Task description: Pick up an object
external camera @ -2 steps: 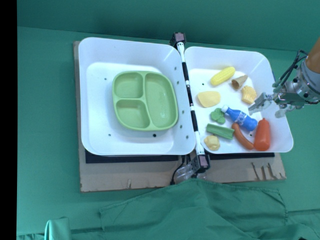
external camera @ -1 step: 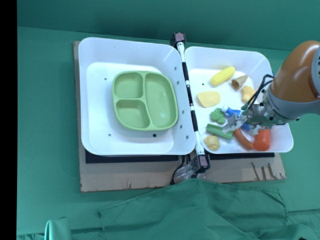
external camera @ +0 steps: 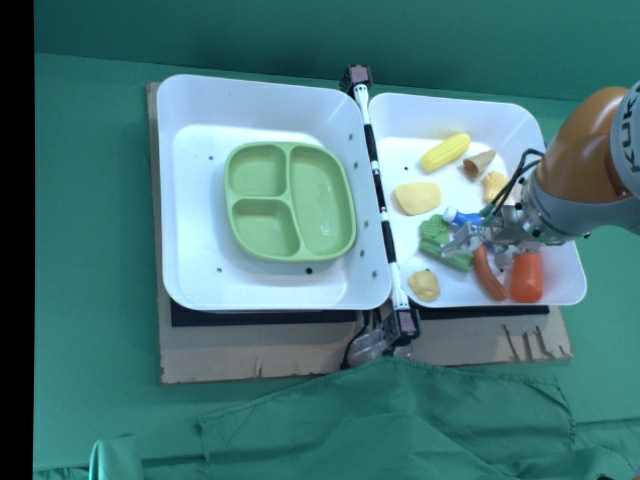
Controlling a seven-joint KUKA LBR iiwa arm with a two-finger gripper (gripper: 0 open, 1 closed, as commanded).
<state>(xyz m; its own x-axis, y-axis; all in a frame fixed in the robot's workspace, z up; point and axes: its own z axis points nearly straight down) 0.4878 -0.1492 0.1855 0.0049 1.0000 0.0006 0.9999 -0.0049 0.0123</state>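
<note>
Camera view shows the hand (external camera: 462, 240) low in the right bin (external camera: 560, 290), down over a green toy (external camera: 436, 240) with a small blue piece (external camera: 462, 215) just above it; whether it is open or closed cannot be told. A sausage (external camera: 489, 274) and carrot (external camera: 527, 276) lie just beneath the wrist, a corn cob (external camera: 445, 152) farther up, and a green divided plate (external camera: 290, 201) well left in the other bin (external camera: 190, 258).

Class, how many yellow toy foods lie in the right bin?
4: corn cob near the far wall, one mid-bin, one at the near edge, one by the arm. Others may be hidden.
</note>
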